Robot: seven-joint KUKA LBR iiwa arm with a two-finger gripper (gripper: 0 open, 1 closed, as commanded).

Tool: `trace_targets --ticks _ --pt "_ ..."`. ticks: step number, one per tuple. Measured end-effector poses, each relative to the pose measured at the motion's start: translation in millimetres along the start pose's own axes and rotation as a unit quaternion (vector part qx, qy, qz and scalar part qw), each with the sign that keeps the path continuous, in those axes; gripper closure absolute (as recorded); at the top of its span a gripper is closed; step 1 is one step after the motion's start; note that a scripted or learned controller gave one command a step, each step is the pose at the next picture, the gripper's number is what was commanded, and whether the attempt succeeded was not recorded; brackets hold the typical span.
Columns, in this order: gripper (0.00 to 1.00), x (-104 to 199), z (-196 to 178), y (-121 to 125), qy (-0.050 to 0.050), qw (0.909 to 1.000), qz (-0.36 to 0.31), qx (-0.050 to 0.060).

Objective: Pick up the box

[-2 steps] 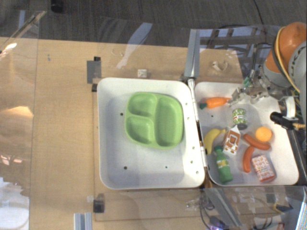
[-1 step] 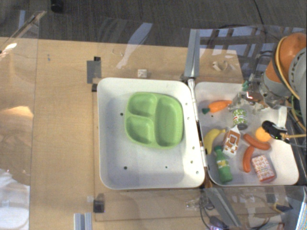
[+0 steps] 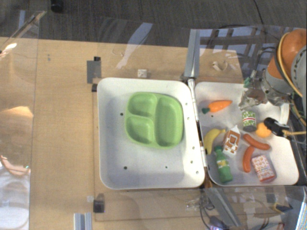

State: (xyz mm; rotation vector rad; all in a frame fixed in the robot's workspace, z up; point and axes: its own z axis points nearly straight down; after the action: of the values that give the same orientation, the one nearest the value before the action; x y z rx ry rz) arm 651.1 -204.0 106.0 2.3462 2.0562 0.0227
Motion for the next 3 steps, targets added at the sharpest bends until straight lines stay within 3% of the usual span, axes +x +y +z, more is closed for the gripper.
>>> trace_targets --ticks 1,2,3 --pt "0.00 0.0 0.1 -0.1 0.000 1.0000 0.000 0.000" --pt "0.00 13.5 13.8 -3.5 -0.001 0.9930 0.118 0.007" --pt "1.00 14.5 -0.1 -0.3 -0.002 0.9933 0.115 0.002"
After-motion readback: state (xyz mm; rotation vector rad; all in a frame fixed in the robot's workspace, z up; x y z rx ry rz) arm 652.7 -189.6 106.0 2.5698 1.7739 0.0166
